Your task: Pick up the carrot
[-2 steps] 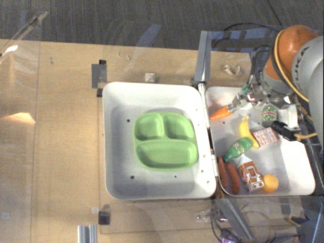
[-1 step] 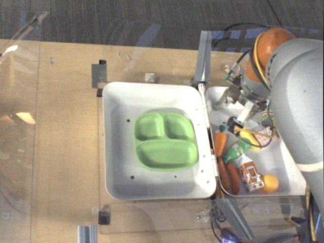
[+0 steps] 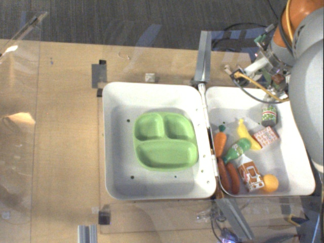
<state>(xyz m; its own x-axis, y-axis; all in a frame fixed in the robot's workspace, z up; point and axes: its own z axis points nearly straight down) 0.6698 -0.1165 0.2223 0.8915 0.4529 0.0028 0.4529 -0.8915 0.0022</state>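
Camera view shows me the carrot (image 3: 219, 143) by the right bin's (image 3: 298, 189) left wall, light, rigid, likely slick, best pinched mid-body; gripper (image 3: 263, 70) hovers well apart, grip state unreadable.

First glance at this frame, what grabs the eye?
The bright green divided plate, sitting alone in the middle of the left bin. Next, the huddle of toy food in the right bin: the carrot against the bin's left wall, with a green bottle, a banana and an orange close by. The grey arm with its orange band looms at the upper right, above that bin's far corner.
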